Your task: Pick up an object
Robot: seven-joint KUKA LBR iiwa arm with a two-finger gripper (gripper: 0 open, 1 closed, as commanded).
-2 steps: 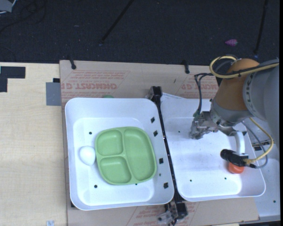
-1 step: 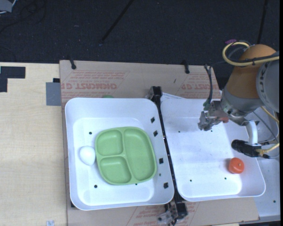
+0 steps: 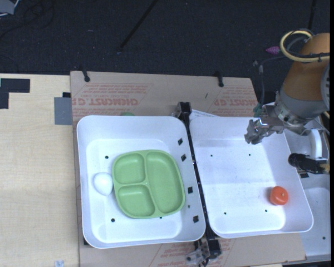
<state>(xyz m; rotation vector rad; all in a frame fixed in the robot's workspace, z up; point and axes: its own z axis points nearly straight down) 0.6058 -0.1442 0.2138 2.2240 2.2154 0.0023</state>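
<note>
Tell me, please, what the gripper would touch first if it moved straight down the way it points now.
Probably the bare white floor of the right shallow white plastic bin, near its upper right corner. The gripper hangs there, far from the small round orange object. Depth is unclear.

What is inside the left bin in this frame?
The left bin holds a green three-compartment plate and a white egg-like object touching its left edge. Whatever lies beneath the plate is covered.
</note>
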